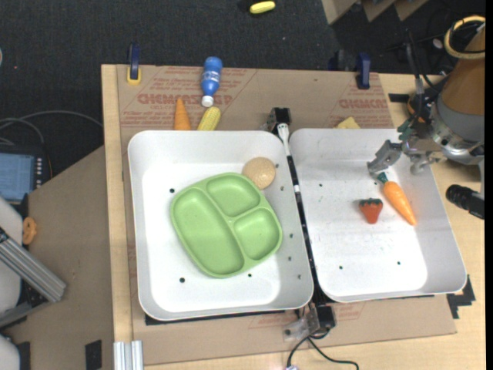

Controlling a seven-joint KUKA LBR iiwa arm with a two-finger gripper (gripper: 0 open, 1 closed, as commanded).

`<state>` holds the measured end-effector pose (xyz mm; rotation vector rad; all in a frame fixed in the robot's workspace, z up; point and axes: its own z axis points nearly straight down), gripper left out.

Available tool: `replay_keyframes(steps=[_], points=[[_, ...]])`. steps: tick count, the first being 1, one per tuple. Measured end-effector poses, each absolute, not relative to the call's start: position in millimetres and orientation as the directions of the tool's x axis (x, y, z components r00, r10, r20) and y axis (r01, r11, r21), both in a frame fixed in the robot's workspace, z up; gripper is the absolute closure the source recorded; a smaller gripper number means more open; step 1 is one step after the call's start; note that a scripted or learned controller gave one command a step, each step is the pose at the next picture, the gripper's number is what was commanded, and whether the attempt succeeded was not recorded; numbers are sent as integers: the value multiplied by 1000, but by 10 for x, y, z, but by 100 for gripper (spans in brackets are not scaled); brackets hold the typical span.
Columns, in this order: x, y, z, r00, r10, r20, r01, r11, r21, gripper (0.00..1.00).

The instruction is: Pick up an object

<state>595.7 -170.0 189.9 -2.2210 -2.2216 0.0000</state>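
Note:
An orange carrot (400,200) lies at a slant in the right bin (347,276), its green end pointing up-left. Just left of it sits a small red strawberry (371,210). My gripper (401,163) hangs over the bin's upper right part, just above the carrot's green end. Its grey fingers (382,159) are spread apart and it stands open, with nothing between them. In the left bin (154,284) lies a green three-part plate (225,223), with a beige round thing (261,172) at its upper right edge.
Behind the left bin, on the brown board, lie a blue and white bottle (210,80), a small carrot (181,116) and a yellow corn piece (209,118). A black clamp (280,119) sits between the bins at the back. A yellow item (263,8) lies on the dark floor.

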Motion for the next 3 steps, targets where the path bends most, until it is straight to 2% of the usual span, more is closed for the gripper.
replay_keyframes(steps=[1, 2, 3], points=[[5539, -1540, 799, 0, 1000, 2, 1000, 0, -6, 0], [5567, -1557, 950, 1, 1000, -1, 1000, -1, 3, 100], [6119, -774, 1916, -11, 1000, 1, 1000, 11, 15, 100]])
